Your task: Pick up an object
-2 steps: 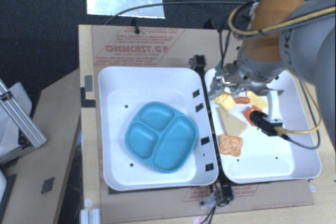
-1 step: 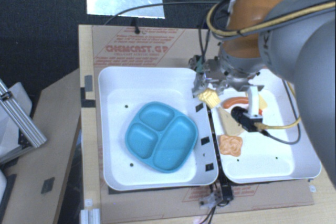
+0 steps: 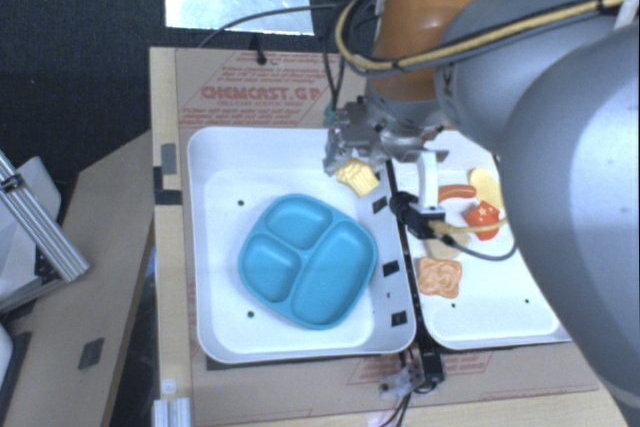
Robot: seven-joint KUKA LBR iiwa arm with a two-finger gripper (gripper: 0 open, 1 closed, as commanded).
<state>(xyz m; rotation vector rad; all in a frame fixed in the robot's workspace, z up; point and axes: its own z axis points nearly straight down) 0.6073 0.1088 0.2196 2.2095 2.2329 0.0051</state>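
Observation:
My gripper [image 3: 352, 165] hangs over the far right corner of the left bin [image 3: 215, 215], under the orange band of the wrist. A small pale yellow toy piece [image 3: 358, 179] sits between its fingertips, and the gripper is shut on it. The piece is just above the bin floor, close to the wall between the two bins. A blue divided plate [image 3: 305, 260] lies in the middle of the left bin, in front of the gripper and apart from it.
The right bin [image 3: 500, 315] holds several toy foods: a red sausage [image 3: 458, 192], a yellow piece [image 3: 486, 183], a red item [image 3: 483, 216] and an orange-pink piece [image 3: 438, 278]. A black cable [image 3: 440, 233] trails over them. The arm's bulk covers the right side.

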